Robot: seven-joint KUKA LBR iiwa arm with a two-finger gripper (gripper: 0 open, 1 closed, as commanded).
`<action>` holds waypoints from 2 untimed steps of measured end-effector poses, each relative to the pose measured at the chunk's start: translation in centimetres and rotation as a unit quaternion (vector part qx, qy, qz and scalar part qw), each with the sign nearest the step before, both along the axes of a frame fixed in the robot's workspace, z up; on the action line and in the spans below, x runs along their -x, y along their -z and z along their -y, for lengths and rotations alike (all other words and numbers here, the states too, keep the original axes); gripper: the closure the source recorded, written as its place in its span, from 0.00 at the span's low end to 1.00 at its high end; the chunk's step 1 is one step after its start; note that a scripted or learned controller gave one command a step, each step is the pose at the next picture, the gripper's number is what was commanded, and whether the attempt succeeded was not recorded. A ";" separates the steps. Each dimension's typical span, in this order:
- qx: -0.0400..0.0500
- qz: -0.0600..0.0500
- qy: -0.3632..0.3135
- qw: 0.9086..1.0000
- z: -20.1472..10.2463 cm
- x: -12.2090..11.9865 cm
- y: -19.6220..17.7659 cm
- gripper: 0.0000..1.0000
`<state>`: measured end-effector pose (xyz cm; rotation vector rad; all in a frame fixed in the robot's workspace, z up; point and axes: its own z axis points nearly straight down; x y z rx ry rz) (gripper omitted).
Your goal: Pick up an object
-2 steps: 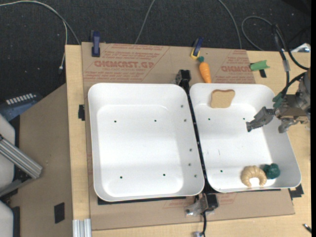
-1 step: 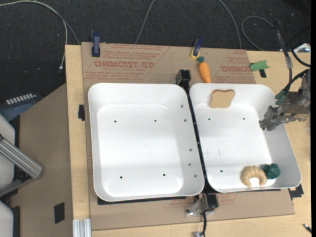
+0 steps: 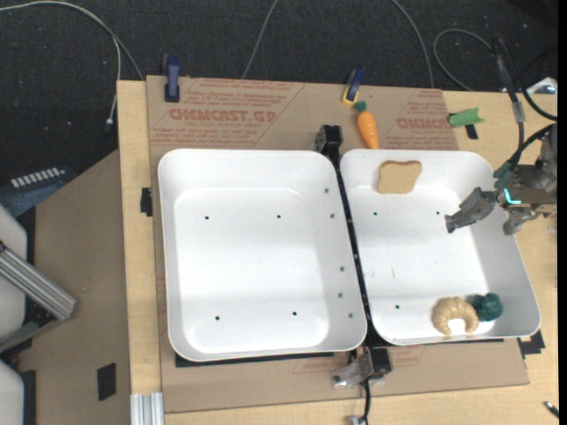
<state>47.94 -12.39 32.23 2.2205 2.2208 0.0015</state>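
The pincer [image 3: 489, 212] hung over the right-hand edge of the right bin [image 3: 416, 264], its two dark fingers spread apart with nothing between them; one finger [image 3: 465, 211] reached inward over the white floor of that bin, the other sat out past its rim. Three things lay in the right bin. A tan slice of toast [image 3: 399, 177] rested at its far end, close to the back wall. A pale croissant [image 3: 455, 315] lay in its near right corner, and a dark green object [image 3: 486, 306] touched the croissant on the side toward the bin's right wall; what it was could not be told. The pincer stood well apart from all three, roughly between the toast and the croissant along the bin's right side. An orange carrot [image 3: 368, 128] lay outside the right bin, on the cardboard-covered counter [image 3: 230, 109] just beyond the bin's far left corner. The left bin [image 3: 257, 255] sat pressed against the right bin's left wall.
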 end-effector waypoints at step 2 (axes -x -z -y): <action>0.000 0.000 0.000 1.000 0.0 0.0 0.0 0.00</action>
